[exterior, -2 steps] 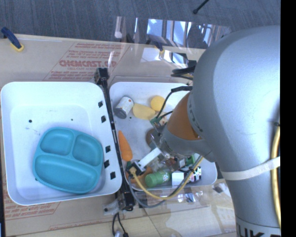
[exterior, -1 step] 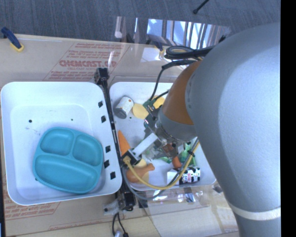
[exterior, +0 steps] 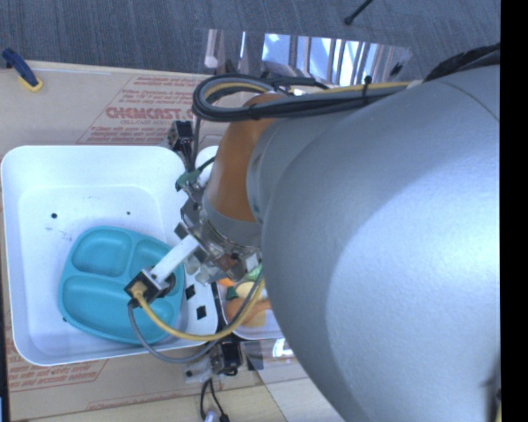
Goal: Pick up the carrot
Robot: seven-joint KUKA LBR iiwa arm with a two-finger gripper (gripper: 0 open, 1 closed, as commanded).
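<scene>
We see a small orange piece, perhaps the carrot, lying just under the grey arm's gripper, whose opening we cannot tell.

a divided plate lies in the left bin, toward its front, with the arm over the right bin

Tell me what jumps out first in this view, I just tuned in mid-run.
The grey arm fills the right half, its orange band over the seam between the bins. In the left bin lies a turquoise divided plate. Something orange, perhaps the carrot, peeks out under the wrist in the right bin.
</scene>
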